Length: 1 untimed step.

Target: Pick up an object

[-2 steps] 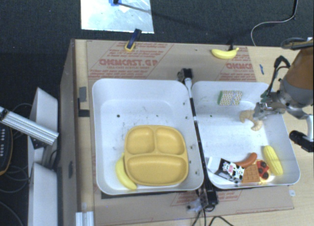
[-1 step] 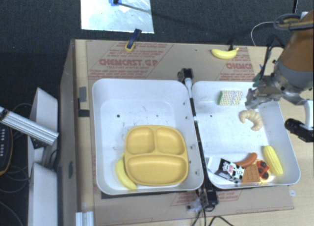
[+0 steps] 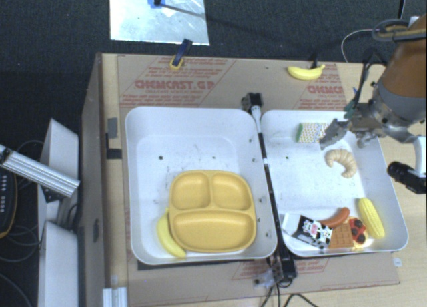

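My claw (image 3: pixel 341 135) hangs released at twelve o'clock of the croissant (image 3: pixel 341 161) in the right bin (image 3: pixel 393 195); it looks light, stiff and curved, best pinched across its thick middle

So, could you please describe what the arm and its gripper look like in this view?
The arm is bulky, with an orange-brown rounded section above a grey wrist. Thin grey cables loop beside it. The gripper is grey metal, ending in two short fingers. A black cylindrical part juts out lower down.
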Available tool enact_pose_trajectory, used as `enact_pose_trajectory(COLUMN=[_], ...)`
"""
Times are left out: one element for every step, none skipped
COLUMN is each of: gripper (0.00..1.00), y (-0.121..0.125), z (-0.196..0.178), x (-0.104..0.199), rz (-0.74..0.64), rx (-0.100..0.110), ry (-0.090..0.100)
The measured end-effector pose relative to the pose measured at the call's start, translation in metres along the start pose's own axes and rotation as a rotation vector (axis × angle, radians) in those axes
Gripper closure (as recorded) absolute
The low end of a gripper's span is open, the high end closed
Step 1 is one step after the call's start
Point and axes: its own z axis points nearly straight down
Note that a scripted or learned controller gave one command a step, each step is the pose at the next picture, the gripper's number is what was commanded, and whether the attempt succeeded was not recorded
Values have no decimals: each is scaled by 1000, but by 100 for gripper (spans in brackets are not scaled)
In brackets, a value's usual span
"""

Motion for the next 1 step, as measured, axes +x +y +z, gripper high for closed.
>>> enact_pose_trajectory(gripper=[0], y=[14], z=[63], x=[-51], rz=[2], rx=[3], ry=[-1])
